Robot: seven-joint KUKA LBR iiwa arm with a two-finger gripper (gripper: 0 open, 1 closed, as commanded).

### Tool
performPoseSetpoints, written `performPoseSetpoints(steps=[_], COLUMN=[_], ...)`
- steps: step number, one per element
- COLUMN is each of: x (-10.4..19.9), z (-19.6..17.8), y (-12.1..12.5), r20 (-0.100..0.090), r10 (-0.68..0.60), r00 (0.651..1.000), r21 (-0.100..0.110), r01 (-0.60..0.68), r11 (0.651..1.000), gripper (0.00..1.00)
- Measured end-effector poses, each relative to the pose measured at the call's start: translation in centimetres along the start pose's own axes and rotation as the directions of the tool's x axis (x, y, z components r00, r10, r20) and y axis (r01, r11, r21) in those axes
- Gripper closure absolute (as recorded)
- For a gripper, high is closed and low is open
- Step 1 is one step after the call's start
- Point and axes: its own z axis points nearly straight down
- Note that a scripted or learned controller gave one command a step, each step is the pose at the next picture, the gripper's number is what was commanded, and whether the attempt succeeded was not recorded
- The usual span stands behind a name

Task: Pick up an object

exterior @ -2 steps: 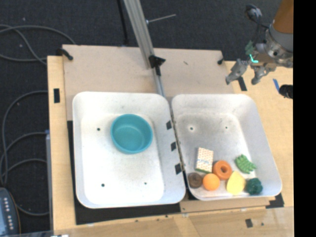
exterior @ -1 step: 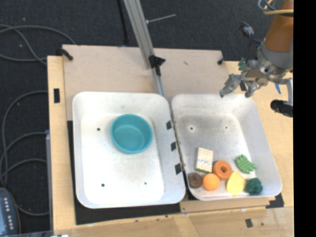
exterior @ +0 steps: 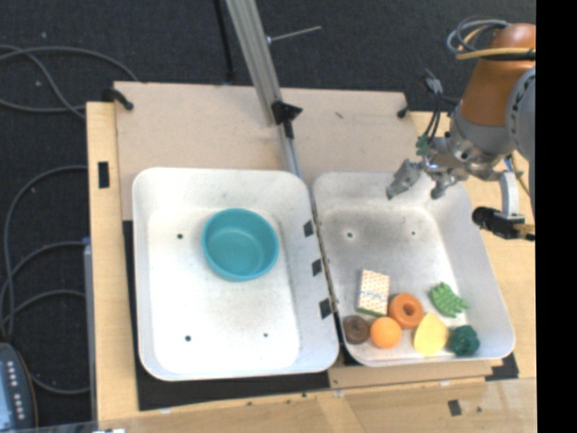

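My gripper (exterior: 421,186) hangs open over the far edge of the right bin (exterior: 388,228), nothing between its two fingers. Several small objects cluster at the near end of that bin, well away from the gripper: a pale waffle-patterned block (exterior: 373,291), an orange ring (exterior: 407,309), an orange ball (exterior: 386,333), a brown ring (exterior: 357,330), a yellow lemon-like piece (exterior: 431,335), a light green piece (exterior: 446,299) and a dark green piece (exterior: 464,340).
A teal bowl (exterior: 240,244) sits in the left bin (exterior: 162,323). A metal pole (exterior: 257,57) slants up from between the bins at the back. The tan bench (exterior: 198,124) surrounds both bins.
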Motion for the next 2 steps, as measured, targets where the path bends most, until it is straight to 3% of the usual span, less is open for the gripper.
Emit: performPoseSetpoints(steps=[1,2], x=[-1.2,-1.3], z=[5.1,3.6], y=[0.1,0.3], r20=[0.002,0.005], r10=[0.001,-0.001], r00=[1.000,1.000], r21=[-0.003,-0.010], r01=[-0.001,0.001], r11=[1.000,1.000], gripper=[0.00,1.00])
